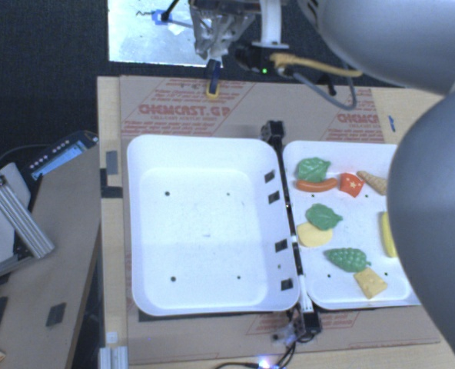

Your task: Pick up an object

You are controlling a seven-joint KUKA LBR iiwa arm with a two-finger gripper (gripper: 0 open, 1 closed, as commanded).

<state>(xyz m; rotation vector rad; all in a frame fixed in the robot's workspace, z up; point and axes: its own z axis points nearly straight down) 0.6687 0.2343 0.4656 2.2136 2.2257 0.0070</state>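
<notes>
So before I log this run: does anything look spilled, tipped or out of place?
Nothing stands out. The toy foods all lie inside the right bin, none over its rim, and the gripper is up beyond the bins' far edge.

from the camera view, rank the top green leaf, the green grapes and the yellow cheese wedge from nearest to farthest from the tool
From the tool, above the bins:
1. Top green leaf, right bin's far end.
2. Green grapes, right bin's near part.
3. Yellow cheese wedge, near corner, just beyond the grapes.

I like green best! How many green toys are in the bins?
3, all in the right bin: the top toy, the middle toy, the lower toy. The arm may hide more.
</notes>
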